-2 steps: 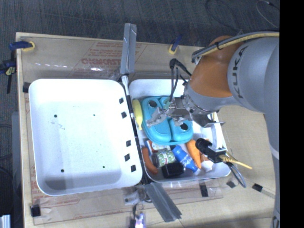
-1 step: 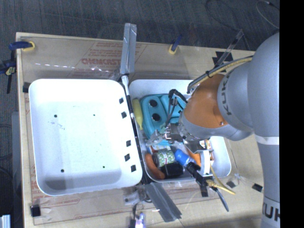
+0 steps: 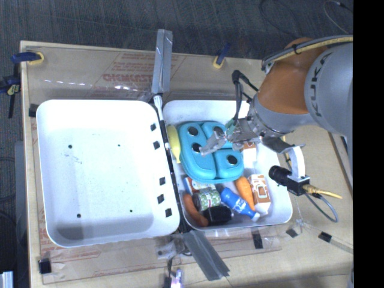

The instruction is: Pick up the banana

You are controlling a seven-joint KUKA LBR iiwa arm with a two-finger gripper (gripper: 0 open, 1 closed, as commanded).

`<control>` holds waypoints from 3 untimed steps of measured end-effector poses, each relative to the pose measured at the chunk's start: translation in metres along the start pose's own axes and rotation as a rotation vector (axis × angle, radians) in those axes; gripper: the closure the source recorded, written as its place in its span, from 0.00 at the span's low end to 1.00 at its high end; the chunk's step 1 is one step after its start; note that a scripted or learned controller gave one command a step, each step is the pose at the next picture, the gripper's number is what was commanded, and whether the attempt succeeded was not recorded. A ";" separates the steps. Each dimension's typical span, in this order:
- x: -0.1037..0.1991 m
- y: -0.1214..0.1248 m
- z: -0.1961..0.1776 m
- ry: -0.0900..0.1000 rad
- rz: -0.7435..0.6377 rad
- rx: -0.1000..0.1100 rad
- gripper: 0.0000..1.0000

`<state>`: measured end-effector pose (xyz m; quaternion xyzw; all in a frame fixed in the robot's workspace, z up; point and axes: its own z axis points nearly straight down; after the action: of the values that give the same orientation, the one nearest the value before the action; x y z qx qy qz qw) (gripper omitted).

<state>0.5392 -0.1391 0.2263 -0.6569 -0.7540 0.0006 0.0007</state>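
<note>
Banana [image 3: 173,141]: in right bin [image 3: 198,108], pressed against its left wall, on the far half. Only a yellow strip visible; the rest tucked under the left edge of a blue moulded tray [image 3: 210,155] with round holes.

Gripper [image 3: 211,144]: down over the blue tray, roughly mid-bin, to the right of the banana and apart from it. Metallic fingers [image 3: 217,135] pointing left across the tray top. Spread of fingers not readable, so open or closed: cannot tell. Nothing seen between them. Banana not in contact with gripper.

Arm [image 3: 324,89] entering from right, orange band [image 3: 285,92] above wrist, grey body cut off at frame edge.

Near end of right bin crowded: orange carrot-like piece [image 3: 245,189], blue bottle [image 3: 237,201], small carton [image 3: 260,188], dark object [image 3: 217,215], orange item [image 3: 192,209] at the near-left corner. Overlapping, outlines hard to separate; labels unreadable.

Left bin [image 3: 96,173]: white floor with a few dark specks.

Black cylindrical fitting [image 3: 287,179] with cable beside right bin's right rim.
</note>
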 end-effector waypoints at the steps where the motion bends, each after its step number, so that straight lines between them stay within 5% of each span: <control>1: -0.012 0.020 0.112 -0.005 -0.276 -0.008 0.00; 2: -0.003 0.024 0.098 0.011 -0.292 -0.005 1.00; 3: -0.011 0.022 0.101 -0.005 -0.284 -0.007 0.00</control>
<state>0.5622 -0.1466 0.1257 -0.5437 -0.8393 -0.0005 -0.0033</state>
